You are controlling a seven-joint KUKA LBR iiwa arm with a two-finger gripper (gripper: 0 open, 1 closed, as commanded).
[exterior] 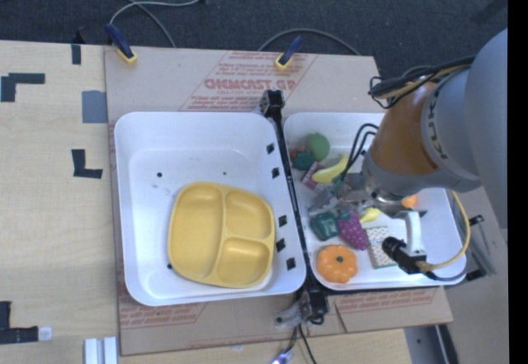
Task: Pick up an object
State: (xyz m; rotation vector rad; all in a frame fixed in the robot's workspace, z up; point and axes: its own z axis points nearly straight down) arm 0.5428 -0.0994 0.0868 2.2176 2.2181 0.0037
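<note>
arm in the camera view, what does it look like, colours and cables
The arm is a thick, rounded grey body with an orange band above the wrist. Black cables loop along its upper side, and another black cable curves down by the band. Near the end effector sit a white piece, a black fitting and a yellow cable.

Divided tray (pixel 221 234) lies in left bin (pixel 132 139); pumpkin (pixel 337 263) sits near front of right bin (pixel 441 276), grapes (pixel 353 231) just behind it.
</note>
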